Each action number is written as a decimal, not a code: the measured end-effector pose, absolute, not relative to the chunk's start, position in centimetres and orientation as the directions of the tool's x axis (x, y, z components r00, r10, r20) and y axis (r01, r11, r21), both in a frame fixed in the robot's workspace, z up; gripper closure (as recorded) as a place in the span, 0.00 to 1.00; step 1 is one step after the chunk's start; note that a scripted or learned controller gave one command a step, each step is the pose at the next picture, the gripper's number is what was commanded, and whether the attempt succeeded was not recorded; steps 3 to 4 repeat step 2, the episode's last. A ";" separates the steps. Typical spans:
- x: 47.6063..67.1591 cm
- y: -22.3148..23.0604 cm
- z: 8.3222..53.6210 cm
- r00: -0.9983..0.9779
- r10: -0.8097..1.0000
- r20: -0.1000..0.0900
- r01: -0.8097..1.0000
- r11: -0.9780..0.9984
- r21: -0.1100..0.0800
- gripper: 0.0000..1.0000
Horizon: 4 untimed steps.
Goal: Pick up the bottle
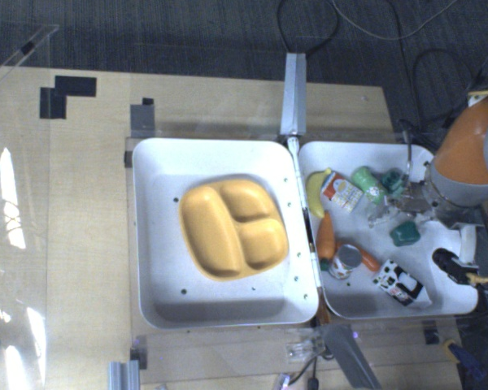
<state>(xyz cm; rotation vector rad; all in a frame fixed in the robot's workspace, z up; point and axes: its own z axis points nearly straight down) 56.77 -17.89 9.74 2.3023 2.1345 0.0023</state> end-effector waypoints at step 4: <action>57.0 -17.8 10.9 0.075 0.997 0.000 0.997 -0.075 0.008 0.00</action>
